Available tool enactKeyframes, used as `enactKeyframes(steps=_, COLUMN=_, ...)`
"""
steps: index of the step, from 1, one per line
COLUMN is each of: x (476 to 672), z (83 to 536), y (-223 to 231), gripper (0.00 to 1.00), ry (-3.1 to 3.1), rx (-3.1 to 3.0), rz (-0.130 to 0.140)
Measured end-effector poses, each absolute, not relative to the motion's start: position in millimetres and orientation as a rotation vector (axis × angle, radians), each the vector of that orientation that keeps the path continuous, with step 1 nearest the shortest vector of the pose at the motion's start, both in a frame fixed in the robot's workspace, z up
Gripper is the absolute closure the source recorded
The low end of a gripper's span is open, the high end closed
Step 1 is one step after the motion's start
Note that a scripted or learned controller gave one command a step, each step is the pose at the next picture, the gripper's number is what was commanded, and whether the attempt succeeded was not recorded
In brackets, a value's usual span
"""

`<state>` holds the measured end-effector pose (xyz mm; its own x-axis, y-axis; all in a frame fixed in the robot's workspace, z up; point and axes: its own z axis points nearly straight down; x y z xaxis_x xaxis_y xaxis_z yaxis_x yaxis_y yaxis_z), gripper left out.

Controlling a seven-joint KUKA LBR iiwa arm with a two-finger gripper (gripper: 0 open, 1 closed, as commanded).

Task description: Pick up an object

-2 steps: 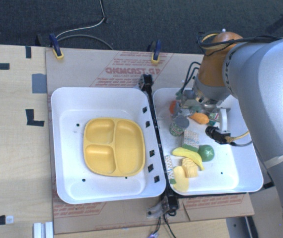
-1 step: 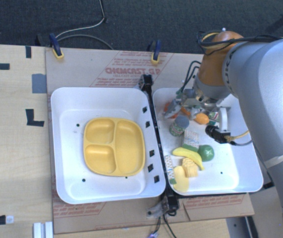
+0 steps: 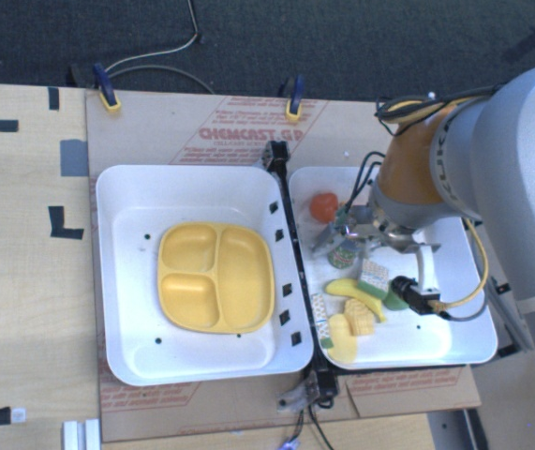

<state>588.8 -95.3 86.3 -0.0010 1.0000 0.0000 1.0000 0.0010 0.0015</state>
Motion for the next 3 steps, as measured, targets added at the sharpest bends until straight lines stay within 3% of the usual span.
enactKeyframes(steps=1, x=648.5, z=85.7, y=-100.4, gripper=0.00, ry=2.221, rx=2.217, rz=0.003)
enactKeyframes(steps=2, x=647.7, z=95.7, y=-100.6, gripper=1.00, ry=2.225, rx=2.219, rz=-0.003)
enactKeyframes(steps=3, x=648.2, z=95.3, y=-100.5, gripper=0.00, ry=2.223, rx=2.217, rz=-0.001)
